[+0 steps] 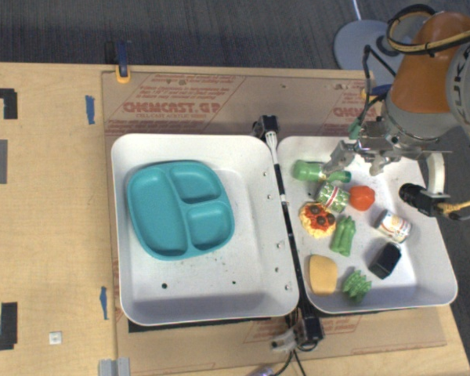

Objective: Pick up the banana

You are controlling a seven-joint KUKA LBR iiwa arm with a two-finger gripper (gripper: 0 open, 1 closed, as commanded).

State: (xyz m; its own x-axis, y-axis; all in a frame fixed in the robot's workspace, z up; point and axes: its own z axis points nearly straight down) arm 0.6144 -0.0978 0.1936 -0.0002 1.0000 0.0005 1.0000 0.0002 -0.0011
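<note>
My gripper (359, 157) hangs over the back part of the right bin (431, 276). Its fingers are spread apart with nothing between them. Just below and left of it lie a green toy (308, 170) and a green-labelled can (334, 197), with a red tomato (362, 197) to their right. The yellow things here are a rounded yellow-tan piece (323, 274) at the bin's front left and a yellow piece with red spots (316, 218) in the middle left. I cannot tell which of them is the banana.
The right bin also holds a green pickle (343, 236), a white can (394, 227), a black block (385, 259) and a green broccoli (356, 285). A teal divided plate (180, 207) lies in the left bin (141, 288). A black bar (280, 194) runs between the bins.
</note>
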